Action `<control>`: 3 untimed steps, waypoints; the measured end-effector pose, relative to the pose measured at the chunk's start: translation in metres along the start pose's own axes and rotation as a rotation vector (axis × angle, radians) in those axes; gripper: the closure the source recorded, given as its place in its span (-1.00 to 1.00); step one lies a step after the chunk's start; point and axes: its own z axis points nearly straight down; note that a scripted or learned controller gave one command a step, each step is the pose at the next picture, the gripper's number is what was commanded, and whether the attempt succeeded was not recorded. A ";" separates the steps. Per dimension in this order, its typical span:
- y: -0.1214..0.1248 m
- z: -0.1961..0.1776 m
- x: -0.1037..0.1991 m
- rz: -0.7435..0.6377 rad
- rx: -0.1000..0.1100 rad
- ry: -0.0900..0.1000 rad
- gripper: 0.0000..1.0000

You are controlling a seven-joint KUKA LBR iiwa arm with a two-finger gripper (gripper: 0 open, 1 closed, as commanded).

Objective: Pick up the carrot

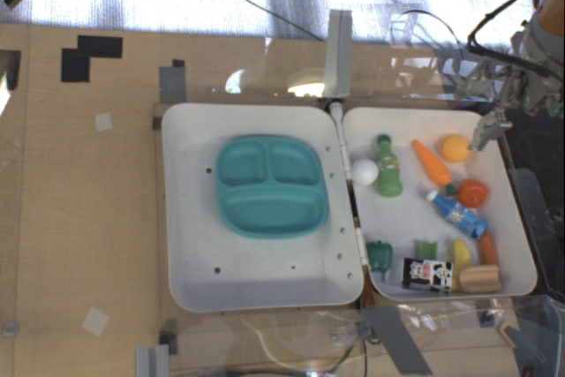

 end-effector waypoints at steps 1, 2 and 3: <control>0.023 0.170 -0.030 -0.230 -0.005 0.007 -1.00; -0.025 0.187 -0.003 -0.325 0.000 -0.005 -1.00; -0.023 0.172 -0.007 -0.331 0.004 -0.018 1.00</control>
